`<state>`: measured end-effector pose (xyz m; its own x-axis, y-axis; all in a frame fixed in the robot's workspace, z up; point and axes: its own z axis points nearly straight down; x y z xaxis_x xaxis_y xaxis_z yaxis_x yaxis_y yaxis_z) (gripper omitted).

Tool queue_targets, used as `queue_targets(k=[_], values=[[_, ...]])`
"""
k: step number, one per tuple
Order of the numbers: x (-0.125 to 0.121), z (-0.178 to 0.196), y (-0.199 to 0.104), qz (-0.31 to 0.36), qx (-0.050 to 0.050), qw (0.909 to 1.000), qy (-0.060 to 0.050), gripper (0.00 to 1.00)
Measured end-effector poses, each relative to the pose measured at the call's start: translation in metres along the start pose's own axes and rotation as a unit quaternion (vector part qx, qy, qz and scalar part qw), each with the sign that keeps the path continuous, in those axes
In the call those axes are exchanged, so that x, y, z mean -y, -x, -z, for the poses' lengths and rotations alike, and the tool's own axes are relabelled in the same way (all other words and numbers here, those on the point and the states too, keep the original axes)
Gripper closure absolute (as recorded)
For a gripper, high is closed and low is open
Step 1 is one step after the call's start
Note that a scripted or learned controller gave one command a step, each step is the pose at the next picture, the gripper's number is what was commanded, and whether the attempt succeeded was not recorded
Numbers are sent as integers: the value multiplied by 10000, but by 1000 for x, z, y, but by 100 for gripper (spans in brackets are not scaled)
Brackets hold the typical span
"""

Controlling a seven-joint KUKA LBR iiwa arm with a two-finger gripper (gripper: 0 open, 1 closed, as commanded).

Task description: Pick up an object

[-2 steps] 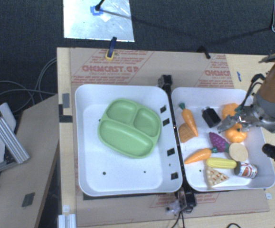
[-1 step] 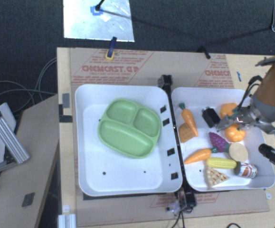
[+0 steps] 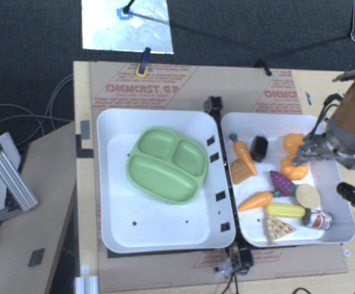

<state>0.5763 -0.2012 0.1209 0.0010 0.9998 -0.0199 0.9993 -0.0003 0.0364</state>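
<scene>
Your jaws (image 3: 301, 158) hang low in the right bin (image 3: 344, 222), over an orange toy fruit (image 3: 293, 171) | grip state: you cannot tell | left bin (image 3: 113, 225) carries a green divided plate (image 3: 167, 164) | both sit on the table (image 3: 165, 87).

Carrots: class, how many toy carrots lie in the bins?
2, both in the right bin: one carrot near its upper left corner, the other carrot lower down beside the corn cob. More may be hidden under the arm.
</scene>
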Motion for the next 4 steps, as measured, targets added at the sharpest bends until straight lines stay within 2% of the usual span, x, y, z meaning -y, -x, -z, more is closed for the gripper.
queue_targets(k=[1,2,3,4], values=[[3,46,3,18,-92,9998,-157,100],[-1,100,4,27,-89,9999,-146,100],[3,99,-49,48,-109,9998,-175,100],[-9,112,-101,56,-109,9998,-169,100]])
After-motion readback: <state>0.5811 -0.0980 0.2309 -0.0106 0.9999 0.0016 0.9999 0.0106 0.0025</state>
